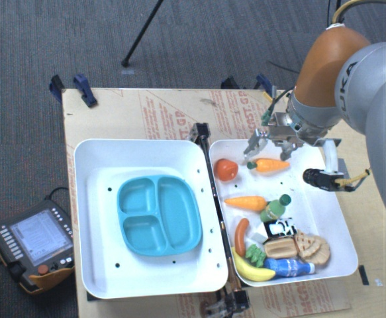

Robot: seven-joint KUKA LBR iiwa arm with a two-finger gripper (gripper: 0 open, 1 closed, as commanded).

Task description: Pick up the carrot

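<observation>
Two carrots lie in the right bin. One small orange carrot, green stub to the left, rests near the bin's far edge. A second, longer carrot lies nearer the middle, pointing left. My gripper hangs just above the far carrot, its two fingers spread open to either side of it. The carrot sits a little in front of the fingertips, and nothing is between them.
The right bin also holds a tomato, a green bottle, a sausage, a banana, bread slices and a blue bottle. A blue divided plate lies in the left bin.
</observation>
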